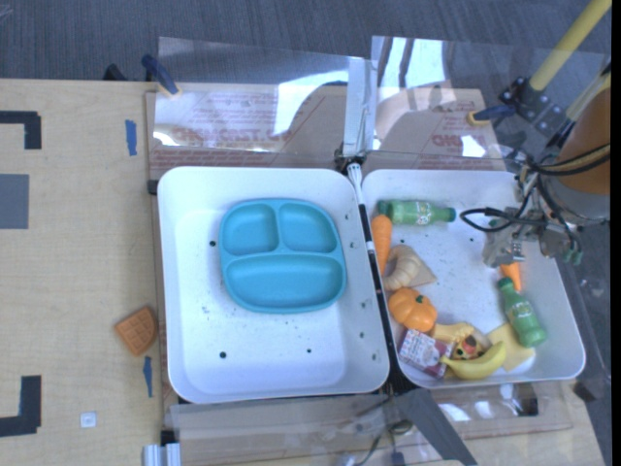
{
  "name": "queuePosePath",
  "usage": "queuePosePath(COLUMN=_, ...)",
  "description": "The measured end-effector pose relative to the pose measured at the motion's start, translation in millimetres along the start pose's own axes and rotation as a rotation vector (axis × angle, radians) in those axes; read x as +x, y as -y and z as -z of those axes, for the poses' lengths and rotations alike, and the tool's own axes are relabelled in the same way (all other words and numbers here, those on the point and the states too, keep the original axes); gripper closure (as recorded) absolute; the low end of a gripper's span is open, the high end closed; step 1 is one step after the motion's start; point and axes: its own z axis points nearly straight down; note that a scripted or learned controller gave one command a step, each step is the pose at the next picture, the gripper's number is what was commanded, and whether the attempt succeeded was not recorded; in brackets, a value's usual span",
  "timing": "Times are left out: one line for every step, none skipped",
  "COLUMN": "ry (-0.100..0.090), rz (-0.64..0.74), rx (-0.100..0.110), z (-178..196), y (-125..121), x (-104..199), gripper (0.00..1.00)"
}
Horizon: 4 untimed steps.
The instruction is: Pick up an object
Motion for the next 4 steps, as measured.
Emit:
queuePosePath(ry=-0.002, rz=0.0, rx=-0.001, z=-1, y=-1, x=0, gripper=0.0)
queuePosePath(ry=-0.013, rz=-0.124, rx=-0.003, z=-16, y=0, x=-2, gripper=0.0)
queuePosePath(ry=0.004, rz=-0.122, rx=0.0, z=0, y=0, x=-7, gripper=1.0)
queuePosePath(ry=0.002, rz=-0.122, rx=0.0, z=-1, y=-1, x=-7, gripper=0.0)
